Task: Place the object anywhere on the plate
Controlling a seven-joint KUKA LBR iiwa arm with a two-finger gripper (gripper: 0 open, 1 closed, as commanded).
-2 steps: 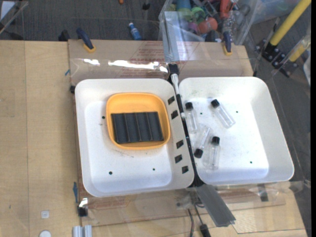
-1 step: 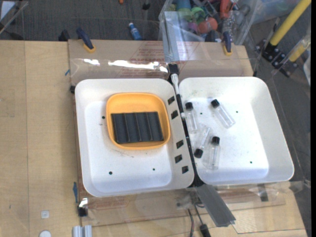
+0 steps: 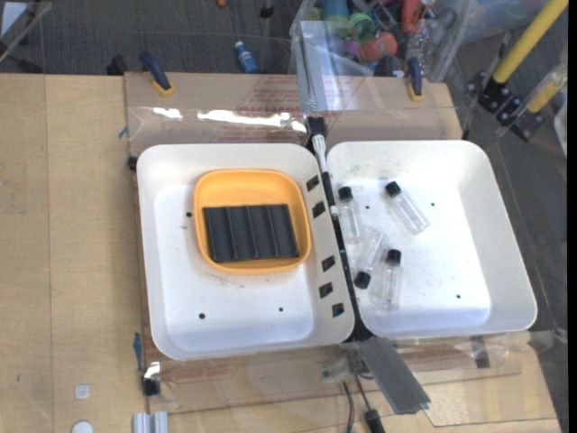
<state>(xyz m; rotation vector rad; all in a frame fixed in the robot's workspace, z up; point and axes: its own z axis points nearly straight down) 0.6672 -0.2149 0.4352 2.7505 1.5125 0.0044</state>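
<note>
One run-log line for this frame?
plate: left bin, holds dark ridged block | vials: four, right bin | task: not done

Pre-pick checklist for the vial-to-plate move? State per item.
1. Plate in place: ok. Orange plate sits flat in the left bin.
2. Room on the plate: not ok or tight. A dark ribbed block covers most of its middle; just the rim stays bare.
3. Objects available: ok. Four clear vials with black caps lie in the right bin, e.g. one at the upper middle.
4. Isolated target: ok for that upper vial; the three near the divider lie close together.
5. All vials lying on their sides: ok.
6. Gripper state: cannot tell.
</note>
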